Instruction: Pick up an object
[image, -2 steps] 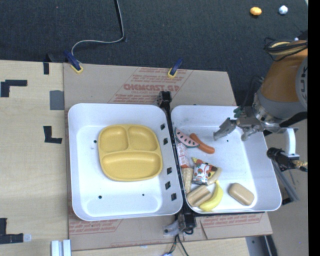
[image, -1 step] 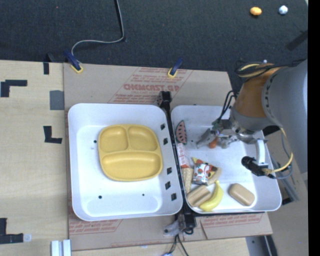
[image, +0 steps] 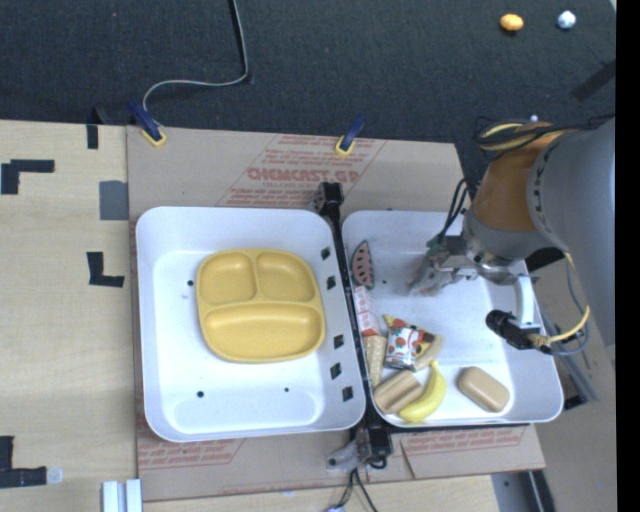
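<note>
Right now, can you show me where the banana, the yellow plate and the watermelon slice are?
banana (image: 428, 397): camera view, on the middle of its curved yellow body.
yellow plate (image: 262, 305): camera view, on the ridge between its compartments.
watermelon slice (image: 361, 265): camera view, on its red flesh, by the bin's left wall.

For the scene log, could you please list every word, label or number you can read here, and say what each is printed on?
"CHEMCAST GP": red print on the brown cardboard sheet under the bins, read with some doubt; the finer red lines around it are too small to read.
Snack packet in the right bin: colourful printing, too blurred to read.
Red print on the cardboard's lower edge: too small to read.
</note>
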